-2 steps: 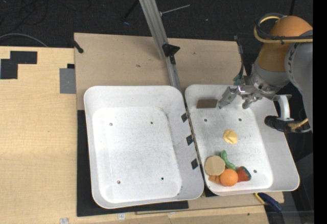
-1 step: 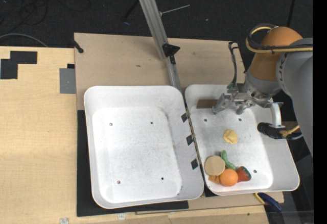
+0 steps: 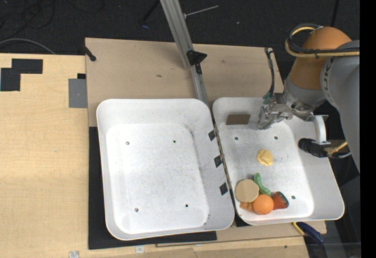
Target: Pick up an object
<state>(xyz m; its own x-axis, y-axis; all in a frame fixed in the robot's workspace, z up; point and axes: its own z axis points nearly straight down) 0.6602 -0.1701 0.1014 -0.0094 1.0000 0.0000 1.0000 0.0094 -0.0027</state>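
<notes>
A small brown block [image 3: 237, 119] lies flat at the far end of the right bin [image 3: 317, 192], just left of the gripper [image 3: 268, 119], apart from it. Whether the gripper is released or clenched I cannot tell; it shows as a small grey blur. The arm [image 3: 317, 74] reaches in from the right, its wrist bent down over the bin's far edge.

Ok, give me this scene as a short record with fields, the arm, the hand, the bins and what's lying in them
arm: grey with orange band, reaching in from the right
hand: over the far end of the right bin, beside a brown block
left bin: white, shallow
right bin mid: small yellow piece, lying alone
right bin near corner: cluster of tan round piece, orange ball, red piece, green piece
</notes>
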